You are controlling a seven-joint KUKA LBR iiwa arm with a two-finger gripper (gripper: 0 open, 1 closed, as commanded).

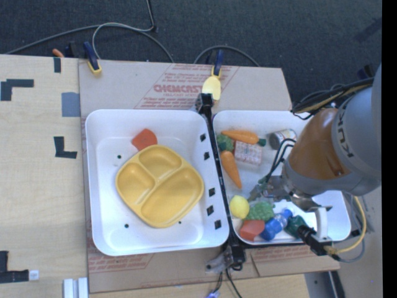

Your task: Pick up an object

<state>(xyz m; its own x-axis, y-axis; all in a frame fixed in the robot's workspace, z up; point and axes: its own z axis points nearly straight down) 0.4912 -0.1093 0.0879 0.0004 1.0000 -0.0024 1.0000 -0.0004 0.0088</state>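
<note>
The right bin [338, 219] holds several toys. Two orange carrots [239, 136] [231, 168] lie at its left, with a clear packet [249, 154] between them. Along the front are a yellow lemon [239, 207], green broccoli [261, 211], a red piece [251, 230], a blue piece [273, 227] and a dark green piece [296, 221]. My gripper [265, 191] hangs low in the bin, just above the broccoli and right of the lemon. The grey arm and orange band [313, 151] cover the bin's right half. Nothing shows held in the gripper.
The left bin [99, 166] holds a yellow divided plate [160, 185] and an orange-red block [144, 138] behind it. A small silvery item [283, 135] lies at the right bin's back. A black divider [214, 166] with a yellow clamp [211, 87] separates the bins.
</note>
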